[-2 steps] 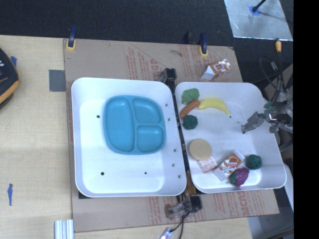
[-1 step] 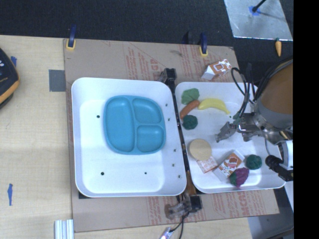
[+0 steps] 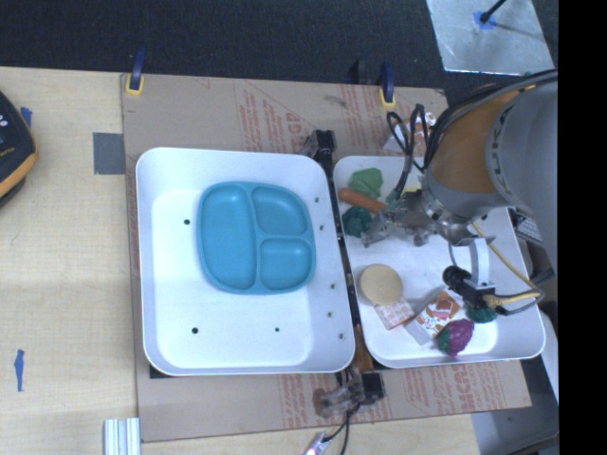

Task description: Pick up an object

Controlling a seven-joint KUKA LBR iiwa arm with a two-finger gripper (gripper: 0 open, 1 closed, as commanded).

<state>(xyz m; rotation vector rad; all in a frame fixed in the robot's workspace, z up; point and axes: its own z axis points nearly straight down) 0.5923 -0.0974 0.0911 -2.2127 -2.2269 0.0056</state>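
1. My arm (image 3: pixel 493 154) comes in from the right and hangs over the far part of the right bin (image 3: pixel 517 349); the grey wrist w/ its orange band hides much of that bin's far right corner.

2. My hand (image 3: pixel 403 221) points left and down into the bin's far-left area, low among the clutter. Dark linkage blurs there, so I cannot tell whether it's wide, narrow or holding anything.

3. Closest candidates, in my judgement: a dark green lump (image 3: pixel 358 220) just left of the hand, nearly touching; an orange carrot-like piece (image 3: pixel 361 198) just beyond it, long axis running left-right w/ a slight slant; a pale green leafy item (image 3: pixel 368 177) at the bin's far-left corner.

4. Other objs lie nearer in the same bin, apart from the hand: a tan round disc (image 3: pixel 381 282), a small wrapped packet (image 3: pixel 395 312) touching the disc's near edge, a red-and-white packet (image 3: pixel 439 314), a purple item (image 3: pixel 456 336) at the near rim.

5. Left bin (image 3: pixel 161 254) holds a blue divided plate (image 3: pixel 255 235), well apart from the hand, across both bin walls.

6. The coming move prob. turns on that short gap leftward to the dark green lump. The crowding there means a close could catch the carrot-like piece instead.

7. Both bins sit on brown cardboard over the wooden surface (image 3: pixel 57 282).
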